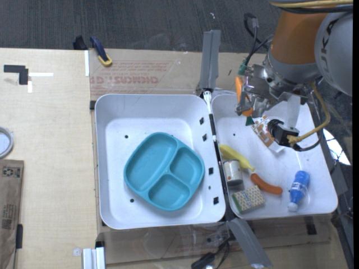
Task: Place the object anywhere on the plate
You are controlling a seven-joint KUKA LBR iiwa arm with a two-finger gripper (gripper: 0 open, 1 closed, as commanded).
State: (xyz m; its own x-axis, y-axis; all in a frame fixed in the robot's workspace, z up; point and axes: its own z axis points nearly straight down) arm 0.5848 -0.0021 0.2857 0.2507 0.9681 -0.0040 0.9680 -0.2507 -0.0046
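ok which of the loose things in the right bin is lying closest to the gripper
The yellow banana. It lies highest in the right bin, just below the gripper; the can, orange carrot, blue bottle and sponge sit farther down.

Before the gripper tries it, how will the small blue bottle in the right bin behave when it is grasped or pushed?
The blue bottle lies on its side near the right bin wall, so a push would probably make it roll. Its round, smooth-looking body may slip between two fingers. It looks small and plastic, so likely light and fairly stiff; whether it is full I cannot tell.
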